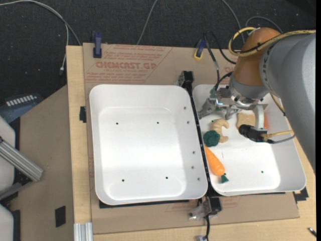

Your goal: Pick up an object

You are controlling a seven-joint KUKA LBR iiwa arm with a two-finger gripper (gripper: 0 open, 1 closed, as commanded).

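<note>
As we scan from the left, we first meet the left bin (pixel 145 144), a shallow white tray resting on a brown cardboard sheet (pixel 125 64) with red print along its far edge. Just beside it, the two rims touching, sits the right bin (pixel 261 177). Near that bin's left wall we see a toy carrot (pixel 216 164), orange with a green tip, lying at a slant. Just above it is a small dark green object (pixel 211 138), and touching that a pale beige curved piece (pixel 219 126). Further right lies a tan block (pixel 246 119), partly hidden by the arm's hardware. The gripper (pixel 220 106) hangs over the far left part of the right bin, close above the beige piece, under the orange band (pixel 253 64) of the grey arm (pixel 293 79). We cannot tell how its jaws stand, nor whether anything is between them.
</note>
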